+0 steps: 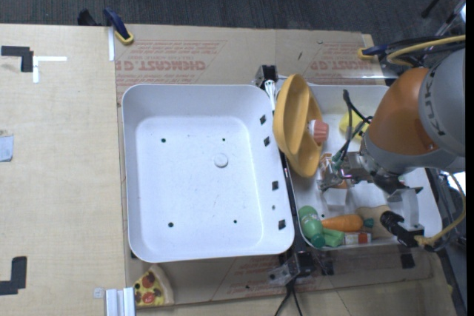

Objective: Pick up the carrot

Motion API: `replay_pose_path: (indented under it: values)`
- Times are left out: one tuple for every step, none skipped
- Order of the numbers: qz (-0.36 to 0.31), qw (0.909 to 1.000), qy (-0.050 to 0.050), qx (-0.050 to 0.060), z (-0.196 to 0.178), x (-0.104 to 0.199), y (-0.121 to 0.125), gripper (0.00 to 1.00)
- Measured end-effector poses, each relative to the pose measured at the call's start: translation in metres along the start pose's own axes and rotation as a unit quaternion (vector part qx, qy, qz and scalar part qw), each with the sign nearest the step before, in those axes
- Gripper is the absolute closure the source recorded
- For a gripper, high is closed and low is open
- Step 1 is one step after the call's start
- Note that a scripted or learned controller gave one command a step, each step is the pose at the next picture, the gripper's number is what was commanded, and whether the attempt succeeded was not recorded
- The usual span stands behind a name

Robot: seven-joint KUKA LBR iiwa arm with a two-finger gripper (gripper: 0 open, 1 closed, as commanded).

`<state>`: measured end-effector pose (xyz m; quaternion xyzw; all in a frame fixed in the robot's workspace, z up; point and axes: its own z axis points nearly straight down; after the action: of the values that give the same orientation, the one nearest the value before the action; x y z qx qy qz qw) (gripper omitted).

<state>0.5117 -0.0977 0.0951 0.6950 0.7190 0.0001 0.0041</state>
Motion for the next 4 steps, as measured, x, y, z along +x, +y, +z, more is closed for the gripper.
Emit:
replay_pose_path:
  values:
    - [0.003,1.0000,-0.002,0.000,-0.009,-0.003,0.001,1.00]
    - [-0.111,0.9938,0.002,0.001,-0.157,0.019,0.009,1.00]
    - [-0.112,0.9938,0.002,0.002,-0.157,0.019,0.009,0.00]
    - [0.016,0.9999,0.002,0.004,-0.092,-0.042,0.048,0.00]
